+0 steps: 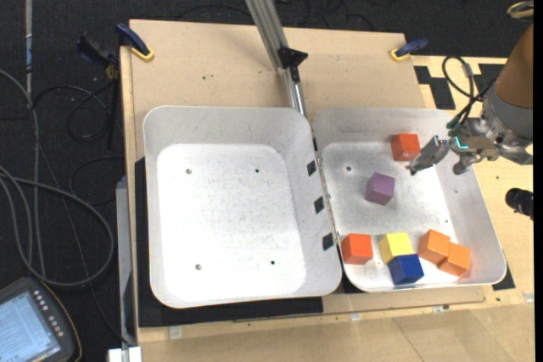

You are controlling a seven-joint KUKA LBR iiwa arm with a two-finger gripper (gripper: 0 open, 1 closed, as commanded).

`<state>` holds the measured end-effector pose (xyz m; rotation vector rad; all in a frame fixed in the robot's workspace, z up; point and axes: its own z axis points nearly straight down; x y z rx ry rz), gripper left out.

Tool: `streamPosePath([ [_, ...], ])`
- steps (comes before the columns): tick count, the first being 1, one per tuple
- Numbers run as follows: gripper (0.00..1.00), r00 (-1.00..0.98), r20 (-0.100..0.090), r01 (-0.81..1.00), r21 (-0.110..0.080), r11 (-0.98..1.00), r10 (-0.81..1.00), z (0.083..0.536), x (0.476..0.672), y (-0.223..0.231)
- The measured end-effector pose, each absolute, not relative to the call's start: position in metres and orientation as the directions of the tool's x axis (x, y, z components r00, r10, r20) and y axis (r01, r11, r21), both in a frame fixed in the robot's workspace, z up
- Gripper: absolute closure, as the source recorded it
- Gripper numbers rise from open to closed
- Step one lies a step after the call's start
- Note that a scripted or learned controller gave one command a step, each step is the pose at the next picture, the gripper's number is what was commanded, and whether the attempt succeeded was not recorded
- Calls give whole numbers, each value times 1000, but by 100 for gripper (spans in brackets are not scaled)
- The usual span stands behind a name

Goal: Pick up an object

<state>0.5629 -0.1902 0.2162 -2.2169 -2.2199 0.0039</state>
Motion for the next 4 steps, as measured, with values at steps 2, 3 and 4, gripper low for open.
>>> streamPosePath([
  [2, 0, 1, 1, 1000, -5, -1, 1000, 172, 555, -191],
  [3, 0, 0, 6, 1000, 2, 0, 1000, 117, 564, -185],
  [4, 0, 0, -5, 1000, 22, 0, 1000, 119, 569, -188],
])
